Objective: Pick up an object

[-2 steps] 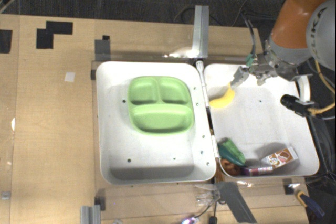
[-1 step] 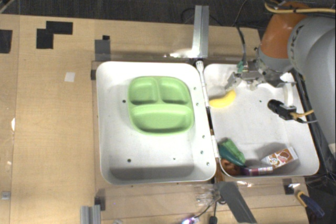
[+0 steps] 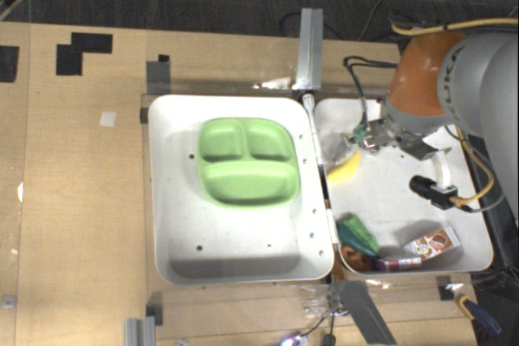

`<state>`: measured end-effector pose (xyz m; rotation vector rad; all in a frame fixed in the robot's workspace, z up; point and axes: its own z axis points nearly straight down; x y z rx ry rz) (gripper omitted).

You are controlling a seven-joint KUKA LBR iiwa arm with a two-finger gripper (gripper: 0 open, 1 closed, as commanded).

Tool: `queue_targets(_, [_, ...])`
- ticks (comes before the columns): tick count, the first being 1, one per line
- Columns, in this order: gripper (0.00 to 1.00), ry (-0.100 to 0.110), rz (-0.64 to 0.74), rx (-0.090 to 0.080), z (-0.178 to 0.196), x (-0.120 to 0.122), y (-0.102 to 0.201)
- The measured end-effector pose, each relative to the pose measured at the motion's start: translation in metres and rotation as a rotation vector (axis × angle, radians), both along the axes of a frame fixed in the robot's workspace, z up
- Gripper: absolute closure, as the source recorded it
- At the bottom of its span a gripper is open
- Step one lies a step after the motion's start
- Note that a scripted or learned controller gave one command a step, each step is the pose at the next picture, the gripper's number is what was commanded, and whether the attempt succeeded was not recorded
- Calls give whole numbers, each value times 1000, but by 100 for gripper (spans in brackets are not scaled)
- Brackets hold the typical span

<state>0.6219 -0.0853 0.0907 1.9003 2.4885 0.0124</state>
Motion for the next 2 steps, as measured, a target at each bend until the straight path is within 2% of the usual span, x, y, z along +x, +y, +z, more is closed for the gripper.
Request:
queue_targets(1, [100, -7, 1, 3, 13, 3, 2])
queue_targets(2, [100, 7, -176, 2, 110, -16, 67])
